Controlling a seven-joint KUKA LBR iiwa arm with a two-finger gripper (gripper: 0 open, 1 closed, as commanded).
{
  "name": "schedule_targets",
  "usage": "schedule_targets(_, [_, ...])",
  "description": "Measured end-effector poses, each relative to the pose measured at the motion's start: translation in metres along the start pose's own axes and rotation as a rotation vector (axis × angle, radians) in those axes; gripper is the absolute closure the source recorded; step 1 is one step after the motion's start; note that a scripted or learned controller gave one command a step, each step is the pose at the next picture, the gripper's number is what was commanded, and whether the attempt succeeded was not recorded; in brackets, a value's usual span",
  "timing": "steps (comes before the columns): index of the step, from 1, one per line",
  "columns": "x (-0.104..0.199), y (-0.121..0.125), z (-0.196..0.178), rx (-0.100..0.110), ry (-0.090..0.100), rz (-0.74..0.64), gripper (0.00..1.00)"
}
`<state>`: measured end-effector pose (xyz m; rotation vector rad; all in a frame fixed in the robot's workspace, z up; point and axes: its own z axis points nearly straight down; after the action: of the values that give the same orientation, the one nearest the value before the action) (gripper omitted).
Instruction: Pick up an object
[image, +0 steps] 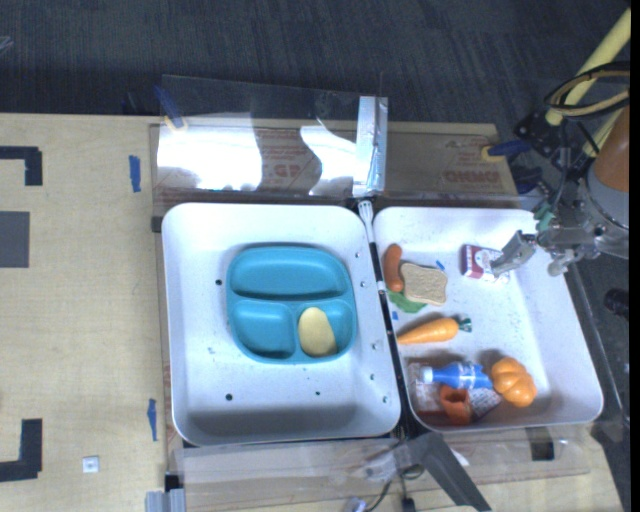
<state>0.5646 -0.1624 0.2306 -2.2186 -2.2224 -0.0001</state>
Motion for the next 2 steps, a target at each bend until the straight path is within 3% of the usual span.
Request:
schedule_targets(1, [0.036,0.066,0.127,-0.017,-0.004,-0.072,0.0])
schedule_targets(2, [0.089,0.06,0.041,-0.012,-0.002,-0.179,0.0])
